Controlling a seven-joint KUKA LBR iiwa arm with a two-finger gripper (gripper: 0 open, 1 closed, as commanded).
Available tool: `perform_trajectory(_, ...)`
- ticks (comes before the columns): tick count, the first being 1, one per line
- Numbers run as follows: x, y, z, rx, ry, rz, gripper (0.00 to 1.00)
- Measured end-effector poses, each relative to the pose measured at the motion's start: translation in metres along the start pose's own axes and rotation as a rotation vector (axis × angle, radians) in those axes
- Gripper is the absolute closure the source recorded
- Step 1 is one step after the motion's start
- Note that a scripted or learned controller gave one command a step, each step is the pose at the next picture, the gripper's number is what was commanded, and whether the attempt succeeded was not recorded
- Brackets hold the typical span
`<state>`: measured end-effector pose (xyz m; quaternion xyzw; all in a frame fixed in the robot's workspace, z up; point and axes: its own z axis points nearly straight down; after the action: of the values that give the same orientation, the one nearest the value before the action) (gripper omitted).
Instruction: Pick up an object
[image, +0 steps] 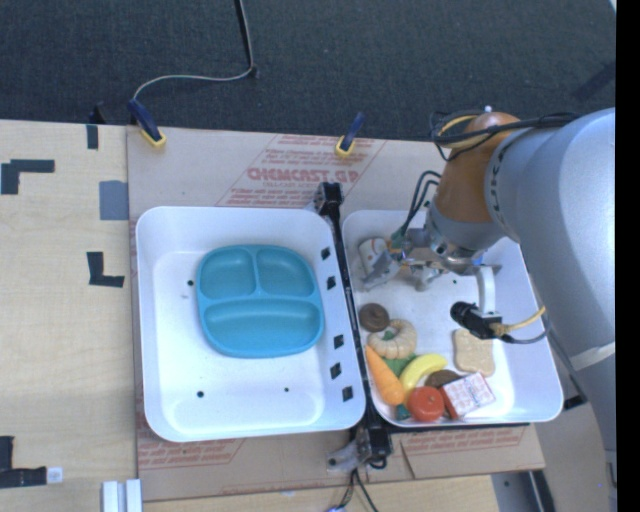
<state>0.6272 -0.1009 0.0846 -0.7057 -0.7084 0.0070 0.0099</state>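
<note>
Cardboard covers the desk (280, 175) under both bins, and from my screen the claw (378, 262) hangs low in the right bin (530, 300) (grip unreadable), with toy food (420, 370) heaped just below it toward the near rim.

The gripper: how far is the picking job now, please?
Done: the gripper is lowered into the right bin, at its upper left. In hand: nothing is seen between its fingers. Left: the toy foods, such as the carrot, banana and tomato, lie unpicked at the bin's near end.
</note>
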Motion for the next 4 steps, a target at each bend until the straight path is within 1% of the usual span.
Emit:
perform_trajectory(1,0.0007,0.0244,0.0023,0.073,0.003,-0.006,0.0)
perform_trajectory(2,-0.0001,0.0245,0.0026,0.073,0.004,-0.007,0.0)
perform_trajectory(3,-0.0028,0.0248,0.0032,0.074,0.01,-0.009,0.0)
perform_trajectory(4,-0.0029,0.0247,0.0034,0.073,0.01,-0.009,0.0)
